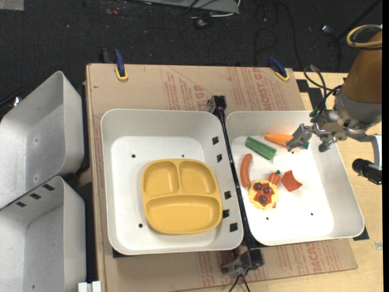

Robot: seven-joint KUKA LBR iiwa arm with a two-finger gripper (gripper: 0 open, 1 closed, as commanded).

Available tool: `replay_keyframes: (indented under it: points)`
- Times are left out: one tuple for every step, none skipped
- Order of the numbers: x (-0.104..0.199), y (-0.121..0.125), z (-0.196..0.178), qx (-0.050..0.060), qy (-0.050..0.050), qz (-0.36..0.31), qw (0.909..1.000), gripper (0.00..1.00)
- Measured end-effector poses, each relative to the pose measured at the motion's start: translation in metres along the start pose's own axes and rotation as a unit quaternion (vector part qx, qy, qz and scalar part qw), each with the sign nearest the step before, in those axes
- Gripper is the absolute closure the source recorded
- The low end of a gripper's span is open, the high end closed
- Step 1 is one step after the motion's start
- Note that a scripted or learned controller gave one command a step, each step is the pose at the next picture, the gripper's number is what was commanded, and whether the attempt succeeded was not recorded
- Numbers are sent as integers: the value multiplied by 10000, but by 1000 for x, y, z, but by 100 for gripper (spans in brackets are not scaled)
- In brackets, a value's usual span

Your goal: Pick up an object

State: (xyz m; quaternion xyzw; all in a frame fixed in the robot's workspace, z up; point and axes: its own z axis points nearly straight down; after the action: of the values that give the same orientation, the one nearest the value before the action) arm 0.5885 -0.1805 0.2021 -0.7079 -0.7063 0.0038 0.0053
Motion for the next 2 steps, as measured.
replay_keyframes:
  points:
    - [0,3,-8,-63,-12,-14,10000,0]
    - [2,0,56,-38,-5,-6,10000,0]
